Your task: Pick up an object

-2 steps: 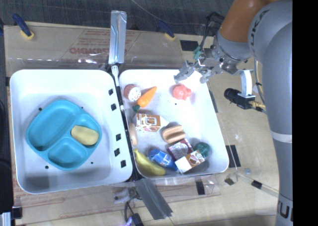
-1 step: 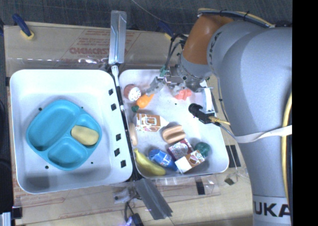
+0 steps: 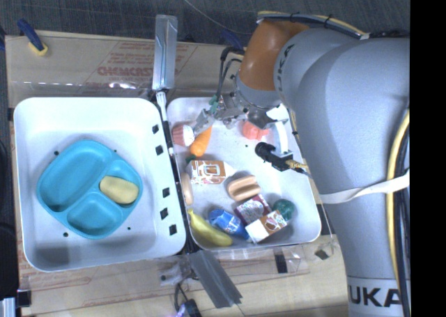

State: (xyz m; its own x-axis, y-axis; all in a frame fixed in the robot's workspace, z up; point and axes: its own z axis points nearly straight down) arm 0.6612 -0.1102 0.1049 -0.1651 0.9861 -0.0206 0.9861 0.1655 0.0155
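My gripper (image 3: pixel 207 119) hangs low over the far left part of the right bin (image 3: pixel 304 190). Its tip is right above the top end of an orange carrot (image 3: pixel 201 144). A pink and white round item (image 3: pixel 182 134) lies just left of the carrot, against the bin wall. A pink item (image 3: pixel 252 130) shows to the right, partly under the wrist. Nothing can be seen held in the gripper.
Nearer in the right bin lie a small carton (image 3: pixel 207 171), a bun (image 3: pixel 242 187), a banana (image 3: pixel 210 231), a blue packet (image 3: pixel 226 221), two small boxes (image 3: pixel 259 217) and a green item (image 3: pixel 283 207). The left bin (image 3: pixel 42 117) holds a blue divided plate (image 3: pixel 70 190) with a yellow lump (image 3: pixel 119 189).
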